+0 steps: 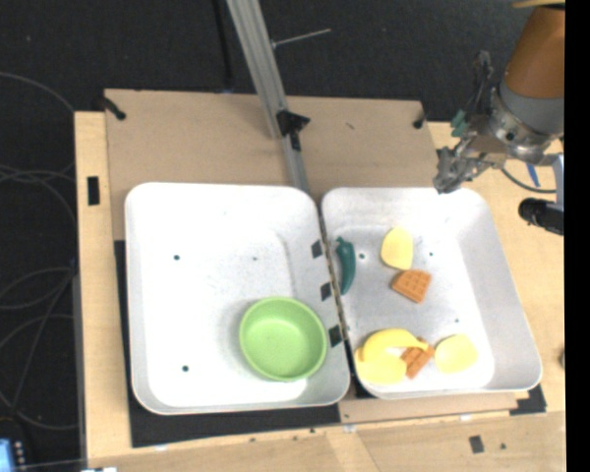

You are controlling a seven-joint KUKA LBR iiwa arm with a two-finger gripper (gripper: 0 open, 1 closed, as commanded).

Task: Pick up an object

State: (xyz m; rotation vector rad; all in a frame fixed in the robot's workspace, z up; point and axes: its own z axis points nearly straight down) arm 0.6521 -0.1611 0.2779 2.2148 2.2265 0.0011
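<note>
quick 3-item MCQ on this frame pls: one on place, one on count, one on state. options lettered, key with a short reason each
1. Where is the green bowl?
A. Left bin, near its front right corner
B. Right bin, at its centre
C. On the bench behind the bins

2. How many yellow pieces lie in the right bin?
A. One
B. Three
C. Five

3. Where is the end effector relative to the objects?
A. Pressed into the green bowl
B. Lifting the orange waffle piece
C. At the right bin's back rim, apart from every object

Key:
1 A: the bowl sits on the left bin floor, close to the divider and the front edge.
2 B: one yellow piece lies near the middle, a second and a third along the front.
3 C: it sits by the back rim, with the orange waffle piece lying on the bin floor, well clear of it.
</note>
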